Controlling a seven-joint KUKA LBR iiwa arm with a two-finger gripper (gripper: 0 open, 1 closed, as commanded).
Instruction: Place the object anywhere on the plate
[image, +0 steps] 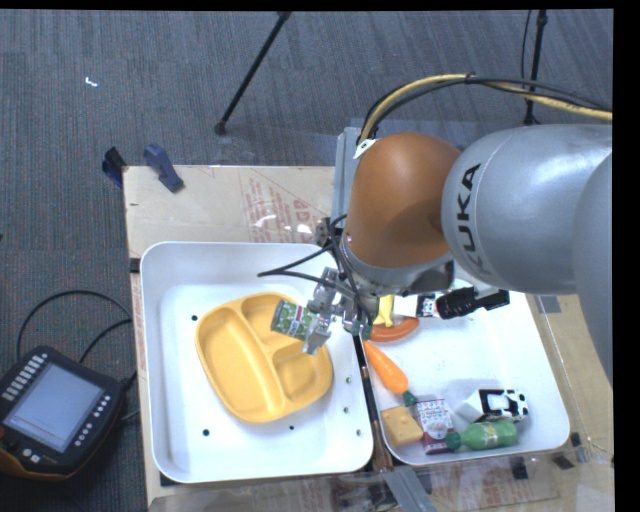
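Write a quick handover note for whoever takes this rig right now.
Gripper: over the yellow plate's right side in the left bin, with a small green-and-white packet at its fingers; a firm hold can't be confirmed.
Done: packet brought above the plate.
Left: set it on the plate, then back off.
Right bin has a carrot, a green bottle and other toy food.

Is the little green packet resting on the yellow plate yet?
Cannot tell. The green packet overlaps the yellow plate beside the tool; contact unclear.
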